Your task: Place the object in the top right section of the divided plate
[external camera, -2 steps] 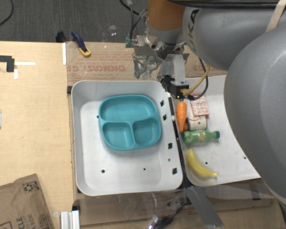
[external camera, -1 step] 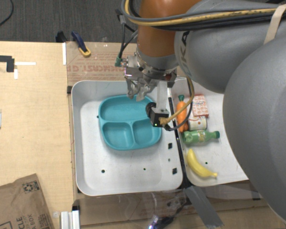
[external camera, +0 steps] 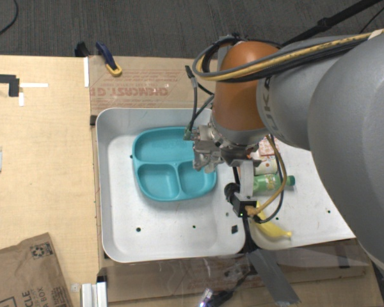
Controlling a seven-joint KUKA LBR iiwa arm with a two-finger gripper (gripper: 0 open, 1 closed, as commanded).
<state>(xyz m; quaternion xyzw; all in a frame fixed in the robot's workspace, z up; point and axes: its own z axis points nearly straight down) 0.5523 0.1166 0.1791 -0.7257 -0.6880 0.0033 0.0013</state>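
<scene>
Pale wooden worktop [external camera: 38,171] carries a shallow white plastic bin [external camera: 115,235] with rounded corners, and a flat piece of brown cardboard with red print [external camera: 141,85] lies behind it. Beyond the worktop the floor is dark grey carpet [external camera: 115,11]. Inside the bin lies a smooth teal plastic divided plate [external camera: 160,168], with one wide section at the back and two smaller sections at the front. The sections that I can see hold nothing. The grey robot arm with an orange band [external camera: 243,82] reaches over the bin, and the metal gripper [external camera: 205,158] hangs at the right edge of the plate, touching or just above its rim. I cannot tell how the fingers stand or whether they hold something. To the right lie a green plastic bottle [external camera: 272,183] and a yellow banana-shaped object [external camera: 272,231]. Which object belongs to the task, I cannot tell.
</scene>
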